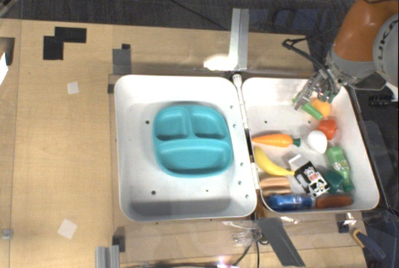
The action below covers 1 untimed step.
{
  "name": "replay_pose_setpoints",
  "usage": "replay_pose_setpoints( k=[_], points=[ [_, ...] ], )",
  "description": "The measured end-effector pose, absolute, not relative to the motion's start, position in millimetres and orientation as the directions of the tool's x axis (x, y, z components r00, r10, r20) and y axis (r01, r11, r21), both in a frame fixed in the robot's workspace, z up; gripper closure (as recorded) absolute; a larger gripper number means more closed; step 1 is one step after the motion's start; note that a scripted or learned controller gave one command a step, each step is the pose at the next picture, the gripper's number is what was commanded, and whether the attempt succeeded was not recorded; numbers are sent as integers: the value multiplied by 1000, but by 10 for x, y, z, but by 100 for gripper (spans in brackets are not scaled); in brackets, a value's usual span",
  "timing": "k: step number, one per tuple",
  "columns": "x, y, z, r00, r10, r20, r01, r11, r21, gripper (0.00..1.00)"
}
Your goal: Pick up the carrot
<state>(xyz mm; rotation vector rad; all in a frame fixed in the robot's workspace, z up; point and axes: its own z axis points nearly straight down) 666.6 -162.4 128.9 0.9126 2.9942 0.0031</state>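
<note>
Right bin (pixel 269 89): carrot (pixel 272 140) lies apart from claw (pixel 310 97).

The carrot (pixel 272 140) I'm after lies flat in the right bin (pixel 274 89), right of the frame's centre, hard against that bin's left wall. It's orange, tapering to a point on the left, with a green stub at its right end, resting just above the banana (pixel 270 162).
</note>
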Motion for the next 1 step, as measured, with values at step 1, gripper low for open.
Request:
replay_pose_setpoints(
  k=[1],
  points=[
    [6431, -1009, 1307, -607, 795, -3, 795, 607, 5, 100]
  ],
)
